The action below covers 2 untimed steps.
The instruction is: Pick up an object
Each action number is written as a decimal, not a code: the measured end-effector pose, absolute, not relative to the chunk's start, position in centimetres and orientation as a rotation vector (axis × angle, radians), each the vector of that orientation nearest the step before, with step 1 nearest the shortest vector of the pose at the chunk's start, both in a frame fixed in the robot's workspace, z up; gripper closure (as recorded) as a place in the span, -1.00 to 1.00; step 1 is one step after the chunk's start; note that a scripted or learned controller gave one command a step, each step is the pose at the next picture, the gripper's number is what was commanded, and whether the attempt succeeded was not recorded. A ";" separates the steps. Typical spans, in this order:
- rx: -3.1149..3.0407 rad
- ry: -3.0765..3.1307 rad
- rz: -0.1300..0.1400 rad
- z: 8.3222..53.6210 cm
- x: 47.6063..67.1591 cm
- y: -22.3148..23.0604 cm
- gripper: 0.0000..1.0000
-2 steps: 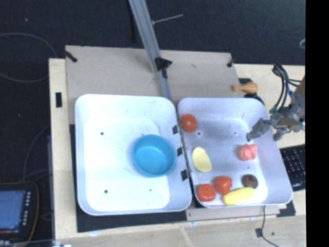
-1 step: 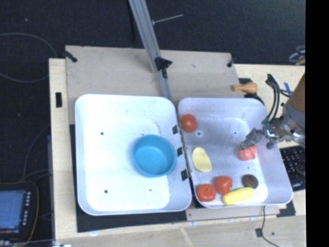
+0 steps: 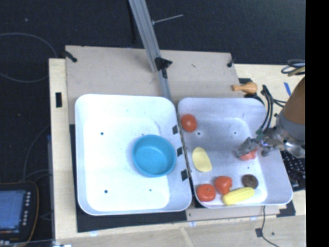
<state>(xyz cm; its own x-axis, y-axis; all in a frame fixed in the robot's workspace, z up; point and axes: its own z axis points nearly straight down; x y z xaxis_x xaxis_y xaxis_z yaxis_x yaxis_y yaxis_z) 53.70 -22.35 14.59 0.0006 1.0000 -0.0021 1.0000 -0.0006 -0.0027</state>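
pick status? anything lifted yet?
Done: arm is in the right bin, gripper down at a small red object near the right wall. In hand: can't confirm a grasp; the object looks partly covered. Left: secure and lift it. Tomatoes, corn and the blue bowl lie untouched.

A pale wooden bench (image 3: 128,68) carries two white bins (image 3: 92,189) side by side on a dark mat (image 3: 85,220).

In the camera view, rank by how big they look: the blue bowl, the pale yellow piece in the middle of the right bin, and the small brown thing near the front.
1. blue bowl, by far the largest
2. pale yellow piece
3. small brown thing, the smallest
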 end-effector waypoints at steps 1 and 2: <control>-2.229 -2.225 -0.005 16.1 54.0 -22.4 1.00; -2.220 -2.232 -0.008 22.7 54.6 -22.4 1.00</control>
<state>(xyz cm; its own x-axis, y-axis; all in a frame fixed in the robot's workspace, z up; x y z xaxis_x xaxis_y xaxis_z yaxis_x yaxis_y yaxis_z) 54.60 -22.40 22.68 -0.0055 1.0000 -0.0014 0.9999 0.0055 0.0084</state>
